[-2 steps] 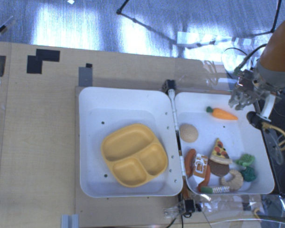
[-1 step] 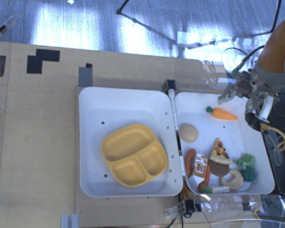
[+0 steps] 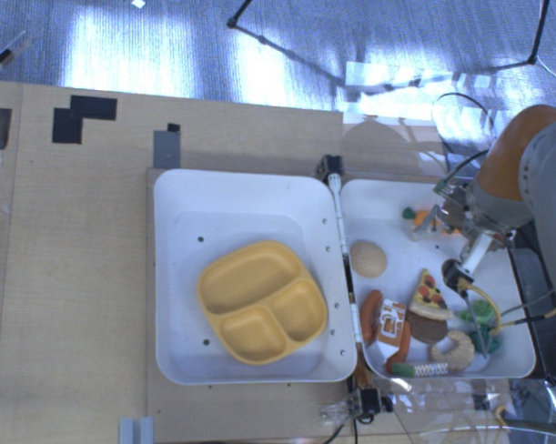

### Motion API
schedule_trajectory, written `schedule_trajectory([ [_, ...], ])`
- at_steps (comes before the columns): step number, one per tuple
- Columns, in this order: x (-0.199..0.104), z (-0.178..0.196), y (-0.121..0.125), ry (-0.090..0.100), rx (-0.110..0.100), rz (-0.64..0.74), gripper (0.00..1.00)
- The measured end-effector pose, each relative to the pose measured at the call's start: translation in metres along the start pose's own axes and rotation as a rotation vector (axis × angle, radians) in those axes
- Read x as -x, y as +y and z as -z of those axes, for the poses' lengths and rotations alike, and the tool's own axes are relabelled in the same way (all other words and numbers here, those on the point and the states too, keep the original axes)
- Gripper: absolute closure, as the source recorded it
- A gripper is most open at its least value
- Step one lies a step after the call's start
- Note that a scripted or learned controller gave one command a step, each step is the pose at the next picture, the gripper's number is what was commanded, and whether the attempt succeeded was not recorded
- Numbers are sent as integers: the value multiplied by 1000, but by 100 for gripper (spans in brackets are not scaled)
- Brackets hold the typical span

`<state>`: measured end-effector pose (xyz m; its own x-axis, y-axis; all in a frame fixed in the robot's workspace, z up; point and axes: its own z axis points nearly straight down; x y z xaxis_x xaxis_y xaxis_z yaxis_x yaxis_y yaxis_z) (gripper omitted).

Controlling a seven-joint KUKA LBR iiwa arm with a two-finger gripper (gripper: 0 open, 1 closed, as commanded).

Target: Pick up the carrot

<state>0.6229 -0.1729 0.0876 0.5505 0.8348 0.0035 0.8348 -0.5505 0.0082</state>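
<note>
The carrot [image 3: 418,214] is a small orange piece with a green top. It lies near the far edge of the right bin [image 3: 388,195]. My gripper [image 3: 445,213] hangs just right of the carrot, at its orange end, under the grey wrist and orange band [image 3: 517,152]. Whether it touches the carrot is unclear from this angle. A second orange, stick-shaped toy with a green tip [image 3: 403,353] lies near the bin's front edge.
The right bin also holds a bread roll [image 3: 368,259], a pizza slice [image 3: 428,293], a red sausage [image 3: 372,314], a donut [image 3: 456,350] and green toys [image 3: 482,319]. The left bin [image 3: 177,258] holds a yellow divided plate [image 3: 262,301]. Cables trail along the right side.
</note>
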Motion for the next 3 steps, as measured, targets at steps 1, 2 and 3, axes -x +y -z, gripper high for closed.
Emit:
schedule_trajectory([
  [1, -9, 46, 53, 0, -3, -150, 0],
  [2, 4, -1, 8, -1, -3, -33, 0],
  [3, 15, -1, -2, -1, -6, -273, 0],
])
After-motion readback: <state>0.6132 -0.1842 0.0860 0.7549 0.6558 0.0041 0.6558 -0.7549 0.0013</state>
